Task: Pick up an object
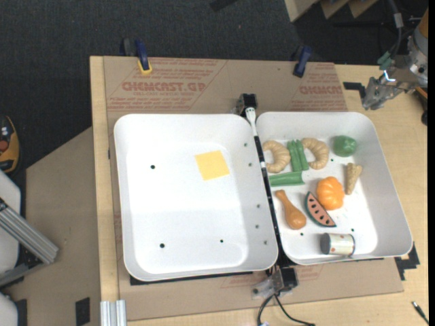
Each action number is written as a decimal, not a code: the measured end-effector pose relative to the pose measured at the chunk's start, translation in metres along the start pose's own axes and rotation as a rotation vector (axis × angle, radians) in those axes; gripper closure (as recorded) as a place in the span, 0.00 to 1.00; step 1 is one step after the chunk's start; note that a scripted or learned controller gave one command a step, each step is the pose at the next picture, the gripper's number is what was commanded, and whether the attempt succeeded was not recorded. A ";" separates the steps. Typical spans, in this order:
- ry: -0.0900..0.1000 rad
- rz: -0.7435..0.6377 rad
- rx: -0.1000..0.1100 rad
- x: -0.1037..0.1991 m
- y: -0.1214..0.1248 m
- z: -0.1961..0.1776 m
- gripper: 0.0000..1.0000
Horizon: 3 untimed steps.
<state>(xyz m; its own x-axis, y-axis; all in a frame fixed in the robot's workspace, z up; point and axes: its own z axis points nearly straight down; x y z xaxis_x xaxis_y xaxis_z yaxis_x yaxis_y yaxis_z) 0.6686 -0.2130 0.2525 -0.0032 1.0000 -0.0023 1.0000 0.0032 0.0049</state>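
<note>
nothing is picked yet. my pincer (378, 92) hangs past the far right corner of the right bin (387, 202), and i cannot tell its state. candidates lie there, like the orange pumpkin (330, 191); the whole grasp remains.

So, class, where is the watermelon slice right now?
The watermelon slice lies in the right bin, just below the orange pumpkin and right of the chicken drumstick.
</note>
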 end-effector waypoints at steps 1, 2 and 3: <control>0.005 -0.001 0.009 0.042 -0.002 0.032 1.00; 0.002 0.001 0.003 0.058 -0.001 0.019 1.00; 0.003 0.001 0.006 0.072 -0.002 0.017 1.00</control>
<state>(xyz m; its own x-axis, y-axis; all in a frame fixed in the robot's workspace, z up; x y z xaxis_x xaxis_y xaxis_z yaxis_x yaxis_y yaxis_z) 0.6667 -0.1406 0.2348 -0.0017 1.0000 0.0005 1.0000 0.0017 -0.0013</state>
